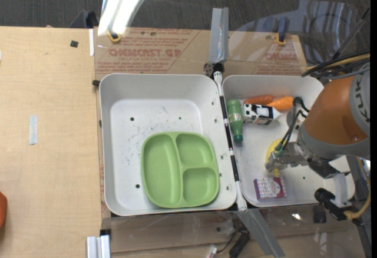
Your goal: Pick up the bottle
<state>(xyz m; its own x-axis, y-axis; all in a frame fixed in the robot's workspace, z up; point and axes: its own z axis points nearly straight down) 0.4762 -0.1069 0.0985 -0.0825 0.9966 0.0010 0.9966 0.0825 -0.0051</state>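
Nearest the camera, at the lower right of the frame, sits a small purple-and-white printed carton [270, 188] lying flat on the floor of the right-hand shallow white bin [306, 81], close to its near wall. Just above it in the frame the grey arm with its orange band [339, 118] leans in from the right edge, and its two-finger gripper [277, 159] hangs low over a yellow object [274, 148] near the middle of that bin; from this slant I cannot tell how far apart the fingers stand, and nothing is visibly caught between them. The slim green plastic bottle [235, 121] lies on its side hard against the bin's left wall, probably rolled to rest there, so one flank is blocked for a grasp. Its long axis runs nearly up-and-down in the frame, and its narrower end appears to point toward the bottom. Beside its upper end lie a black-and-white cow-patterned box [259, 113] and an orange carrot-shaped toy [272, 101]. The left-hand white bin [118, 151] holds a light-green plastic tray with three compartments [181, 169], lying flat. The gripper looks well apart from the bottle, so it would have to move left toward it.
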